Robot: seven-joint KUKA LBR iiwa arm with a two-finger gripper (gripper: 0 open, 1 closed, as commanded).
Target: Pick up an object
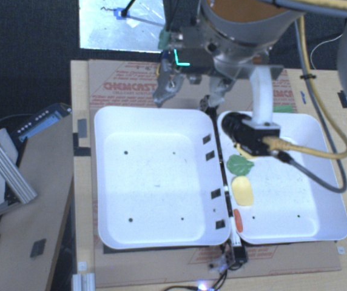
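A: Where do we see the gripper [188, 93]?

B: Far side, over the far rim of the left bin [155, 187], approx. where it meets the right bin [304, 190]. The cardboard sheet [125, 77] lies under it.

A: Jaws?

B: Wide, as far as we can make out. One finger sits toward the left, the other toward the right, w/ nothing between them.

A: And the stuff to pick?

B: All in the right bin, along its left wall. We count three: a green piece [240, 164] farthest, a yellow piece [242, 190] just beside it on the near side, maybe touching, and a small orange piece [238, 220] nearest, close to the near-left corner.

A: Any of them at the gripper?

B: No, all three lie on the bin floor, well apart from the fingers. We can't tell exactly what the pieces are, too small.
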